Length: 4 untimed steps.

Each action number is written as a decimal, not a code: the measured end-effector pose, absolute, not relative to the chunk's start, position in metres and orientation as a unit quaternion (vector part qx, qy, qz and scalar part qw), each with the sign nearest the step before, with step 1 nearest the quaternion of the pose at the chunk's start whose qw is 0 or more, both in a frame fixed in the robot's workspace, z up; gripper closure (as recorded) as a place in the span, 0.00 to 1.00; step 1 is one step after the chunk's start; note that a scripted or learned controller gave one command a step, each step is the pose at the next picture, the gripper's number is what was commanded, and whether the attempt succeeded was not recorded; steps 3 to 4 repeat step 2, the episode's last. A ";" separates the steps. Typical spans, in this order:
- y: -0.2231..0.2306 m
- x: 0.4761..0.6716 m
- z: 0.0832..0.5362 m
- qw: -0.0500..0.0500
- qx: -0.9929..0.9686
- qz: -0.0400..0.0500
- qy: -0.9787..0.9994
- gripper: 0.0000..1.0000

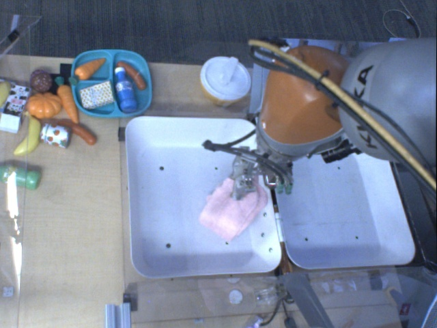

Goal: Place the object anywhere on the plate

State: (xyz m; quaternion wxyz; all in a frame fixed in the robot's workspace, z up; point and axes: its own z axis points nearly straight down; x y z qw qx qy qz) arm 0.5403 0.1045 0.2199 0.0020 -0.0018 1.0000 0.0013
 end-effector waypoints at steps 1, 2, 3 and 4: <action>0.148 0.513 0.225 0.001 -0.002 0.001 1.000 1.00; 0.148 0.514 0.225 0.002 -0.002 0.001 1.000 0.00; 0.148 0.514 0.225 0.002 -0.002 0.001 1.000 0.00; 0.148 0.514 0.225 0.002 -0.002 0.001 1.000 0.00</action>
